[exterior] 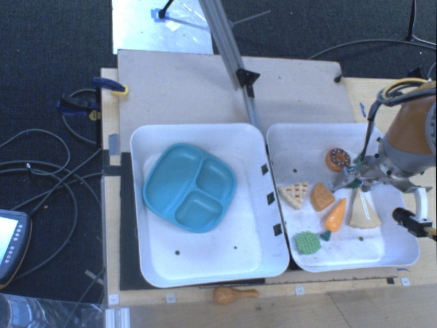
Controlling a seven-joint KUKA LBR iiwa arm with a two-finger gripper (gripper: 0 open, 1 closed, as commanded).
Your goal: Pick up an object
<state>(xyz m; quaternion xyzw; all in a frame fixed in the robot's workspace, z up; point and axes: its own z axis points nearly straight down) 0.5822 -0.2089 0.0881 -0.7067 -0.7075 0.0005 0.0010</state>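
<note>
camera view: grey arm with orange band (412, 132) reaches in from the right edge, wrist bent down over the right white bin (341, 264). its gripper (356, 181) hangs just above the pale wedge-shaped toy (363, 212), beside the orange carrot toy (334, 215); jaw state cannot be told.

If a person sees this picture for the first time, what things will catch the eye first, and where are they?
The blue divided plate stands out most, lying alone in the left bin. Next come the small toy foods grouped in the right bin: an orange carrot, a green round piece and a brown doughnut. The gripper is above them, near the carrot.
</note>
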